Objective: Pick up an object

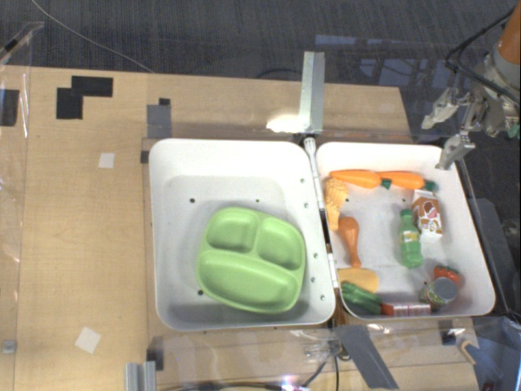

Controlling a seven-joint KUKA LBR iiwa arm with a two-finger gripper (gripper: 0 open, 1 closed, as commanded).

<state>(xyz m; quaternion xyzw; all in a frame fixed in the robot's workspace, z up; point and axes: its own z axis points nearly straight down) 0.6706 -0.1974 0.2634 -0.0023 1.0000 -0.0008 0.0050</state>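
The left bin [163,218] holds one green tray [251,259], the right bin [476,243] one carrot [376,179] and one green bottle [410,239]; the claw [456,129] hangs released, holding nothing.

The arm [509,51] is cut off at the right edge; the pincer [456,133] is too small to read.

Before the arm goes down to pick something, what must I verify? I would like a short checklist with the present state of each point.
1. End effector clear of the objects: ok, it sits at the far right corner of the right bin.
2. End effector holds nothing: ok, no item between its fingers.
3. Target reachable from above: ok, the green bottle lies apart in open space.
4. Carrot graspable: cannot tell, it lies close along the far wall.
5. Green plate out of the way: ok, in the left bin.
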